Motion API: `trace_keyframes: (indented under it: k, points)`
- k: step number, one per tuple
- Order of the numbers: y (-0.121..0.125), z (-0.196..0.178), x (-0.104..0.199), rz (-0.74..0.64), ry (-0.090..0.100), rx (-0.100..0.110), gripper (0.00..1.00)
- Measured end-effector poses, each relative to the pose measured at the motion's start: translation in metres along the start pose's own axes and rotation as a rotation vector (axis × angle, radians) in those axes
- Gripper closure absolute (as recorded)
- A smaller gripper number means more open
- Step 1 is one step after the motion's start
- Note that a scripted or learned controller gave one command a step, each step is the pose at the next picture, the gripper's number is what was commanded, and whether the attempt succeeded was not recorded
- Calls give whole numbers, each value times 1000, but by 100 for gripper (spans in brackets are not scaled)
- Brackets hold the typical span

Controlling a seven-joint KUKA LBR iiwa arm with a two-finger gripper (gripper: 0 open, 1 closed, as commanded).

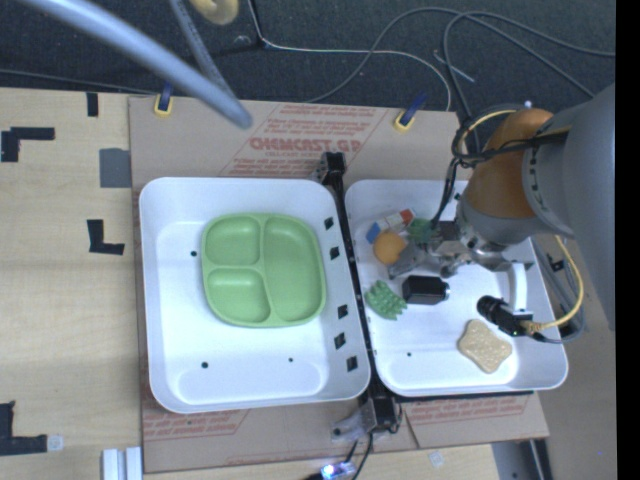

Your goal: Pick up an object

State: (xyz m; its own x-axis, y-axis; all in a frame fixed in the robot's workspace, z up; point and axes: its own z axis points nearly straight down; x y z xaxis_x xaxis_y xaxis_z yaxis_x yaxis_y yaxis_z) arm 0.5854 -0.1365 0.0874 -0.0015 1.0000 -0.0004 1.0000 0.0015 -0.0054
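Note:
My gripper (424,271) is low over the right bin (440,368), near its left-middle part, with the arm (520,183) reaching in from the right. Just left of the gripper lies an orange rounded object (389,247). A ridged green object (385,299) lies below-left of it, close to the bin's left wall. A dark green piece (420,230) sits right behind the gripper. A tan biscuit-shaped object (485,345) rests toward the bin's front right. I see nothing held in the gripper.
The left bin (170,268) holds a light green divided plate (265,268). Small blue (373,233) and red-white (404,216) items lie at the right bin's back left. A yellow cable (560,313) loops by the wrist. A grey pole (130,38) crosses the upper left.

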Motion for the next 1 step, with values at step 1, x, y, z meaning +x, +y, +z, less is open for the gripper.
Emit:
trace_keyframes:
  k: [1]
  points:
    - [1, -13, 1, -1, 0, -2, 100]
